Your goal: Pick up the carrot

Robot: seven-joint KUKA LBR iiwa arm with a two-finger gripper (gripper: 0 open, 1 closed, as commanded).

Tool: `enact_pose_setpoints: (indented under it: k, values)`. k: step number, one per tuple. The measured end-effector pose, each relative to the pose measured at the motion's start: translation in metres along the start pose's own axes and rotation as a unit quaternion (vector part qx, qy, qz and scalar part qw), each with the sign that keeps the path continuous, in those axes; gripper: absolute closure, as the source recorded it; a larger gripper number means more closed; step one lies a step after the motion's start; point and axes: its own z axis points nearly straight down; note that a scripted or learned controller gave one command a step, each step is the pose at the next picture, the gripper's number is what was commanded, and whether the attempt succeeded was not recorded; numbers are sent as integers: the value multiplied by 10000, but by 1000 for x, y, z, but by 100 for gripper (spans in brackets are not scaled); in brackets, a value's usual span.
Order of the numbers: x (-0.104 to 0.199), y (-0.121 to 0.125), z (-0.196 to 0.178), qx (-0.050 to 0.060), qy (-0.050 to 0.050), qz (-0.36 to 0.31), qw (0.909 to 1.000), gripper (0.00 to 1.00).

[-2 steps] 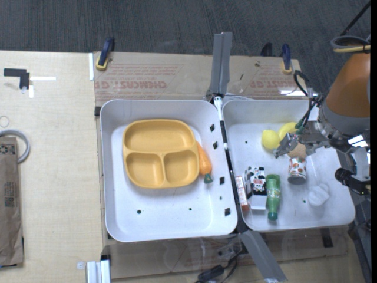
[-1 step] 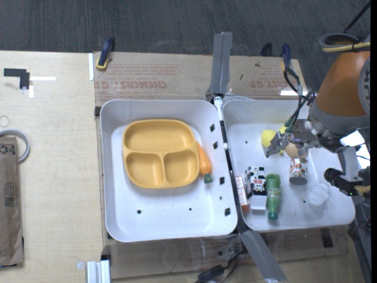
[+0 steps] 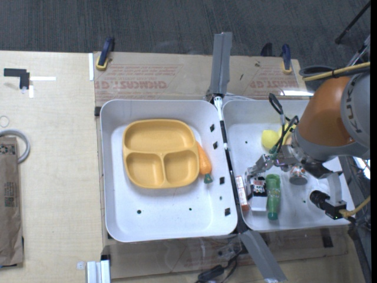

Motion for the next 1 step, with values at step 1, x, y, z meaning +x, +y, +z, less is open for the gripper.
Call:
enact_pose_setpoints:
  k: [1]
  values:
    - [-38,26,-63,105,18,-351,9993,0]
